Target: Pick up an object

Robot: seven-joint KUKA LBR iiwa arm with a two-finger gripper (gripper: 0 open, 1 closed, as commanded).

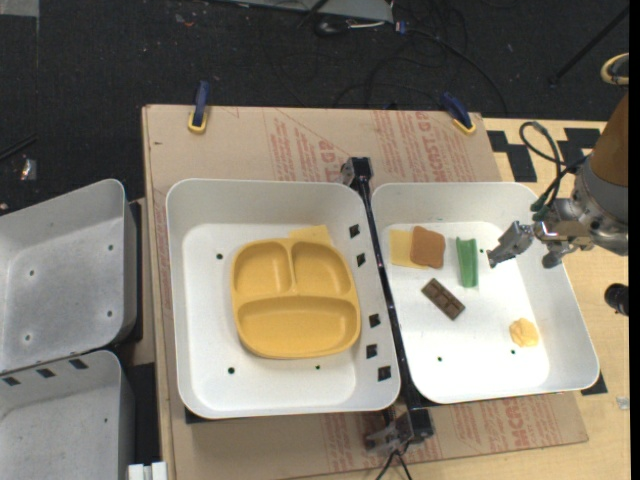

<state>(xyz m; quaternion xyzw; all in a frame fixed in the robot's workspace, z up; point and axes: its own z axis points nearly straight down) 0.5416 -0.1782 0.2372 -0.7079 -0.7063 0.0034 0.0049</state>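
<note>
The gripper [522, 248] hangs over the right part of the right bin [560, 368], its two fingers [505, 245] spread wide with nothing between them. One finger points down-left toward the green block [467, 261], which stands just beside it but apart; the other sits further right, near the bin's right wall.

As I judge it, the pick has not been made: every candidate object lies loose on the bin floor. Besides the green block there are a brown rounded piece [428, 247] resting on a pale yellow slab [402, 249], a dark brown bar [442, 298] lying at a slant below them, and a small yellow lump [524, 332] toward the lower right corner. Descent, closing and lift all appear left to do.

The left bin [190, 268] holds a yellow divided tray [296, 300] with a pale yellow sheet [310, 236] poking out behind it. Both bins sit side by side on a cardboard-covered worktop [300, 138], clamped at its far edge. Around it is dark floor with cables, and white panels [60, 258] lie to the left.
</note>
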